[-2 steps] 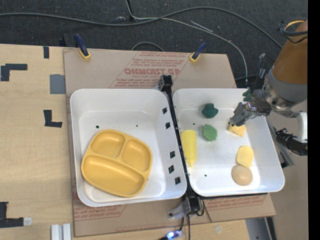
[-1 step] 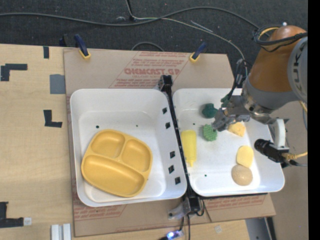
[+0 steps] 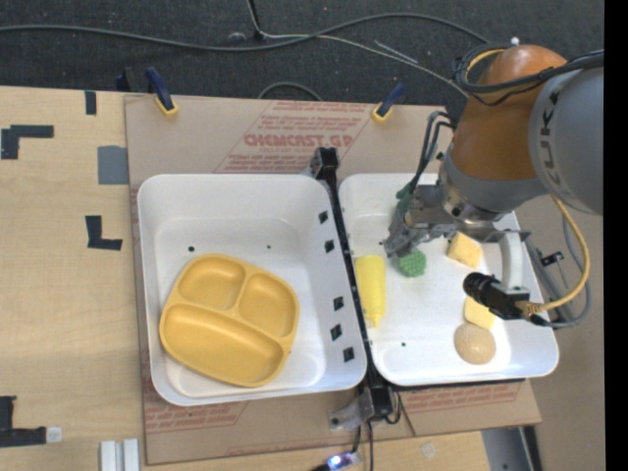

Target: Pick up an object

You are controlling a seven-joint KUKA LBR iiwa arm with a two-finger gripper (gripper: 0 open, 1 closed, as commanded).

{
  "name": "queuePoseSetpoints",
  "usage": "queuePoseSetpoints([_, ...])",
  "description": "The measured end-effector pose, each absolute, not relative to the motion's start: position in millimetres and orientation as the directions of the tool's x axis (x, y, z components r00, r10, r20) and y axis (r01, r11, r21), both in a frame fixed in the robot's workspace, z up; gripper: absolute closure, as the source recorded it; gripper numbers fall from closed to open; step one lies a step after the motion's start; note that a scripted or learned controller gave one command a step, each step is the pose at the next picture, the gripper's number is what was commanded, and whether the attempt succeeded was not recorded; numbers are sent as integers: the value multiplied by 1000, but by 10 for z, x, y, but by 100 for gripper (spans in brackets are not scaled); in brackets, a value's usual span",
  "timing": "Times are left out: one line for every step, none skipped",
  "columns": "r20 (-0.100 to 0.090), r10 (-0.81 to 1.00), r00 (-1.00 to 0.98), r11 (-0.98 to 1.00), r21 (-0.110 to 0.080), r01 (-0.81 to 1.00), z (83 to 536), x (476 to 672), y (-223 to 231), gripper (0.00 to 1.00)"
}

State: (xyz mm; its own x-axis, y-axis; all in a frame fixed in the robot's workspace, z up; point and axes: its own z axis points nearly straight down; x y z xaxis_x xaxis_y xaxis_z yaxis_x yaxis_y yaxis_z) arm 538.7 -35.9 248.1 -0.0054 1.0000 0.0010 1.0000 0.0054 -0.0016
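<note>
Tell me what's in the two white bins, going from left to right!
Yellow plate → yellow corn → green toy under the gripper → round tan ball.

This was a robotics lab or test cell, not a home. A grey industrial arm (image 3: 549, 135) with an orange band reached over the tabletop (image 3: 59, 263) from its right edge. Two shallow white bins (image 3: 147, 204) sat side by side on a printed cardboard sheet (image 3: 294, 140), which blue-and-yellow clamps (image 3: 162, 94) fixed along the tabletop's far edge. Black tape marks (image 3: 98, 234) dotted the wooden surface near its left edge. Loose cables (image 3: 294, 35) trailed over dark carpet (image 3: 98, 8) beyond the far edge. Toy foods and a yellow compartment tray (image 3: 231, 317) served as test props.
</note>
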Motion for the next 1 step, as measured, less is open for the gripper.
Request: queuePoseSetpoints([1, 1000, -7, 7, -2, 1000, 2460, 5372, 266, 100])
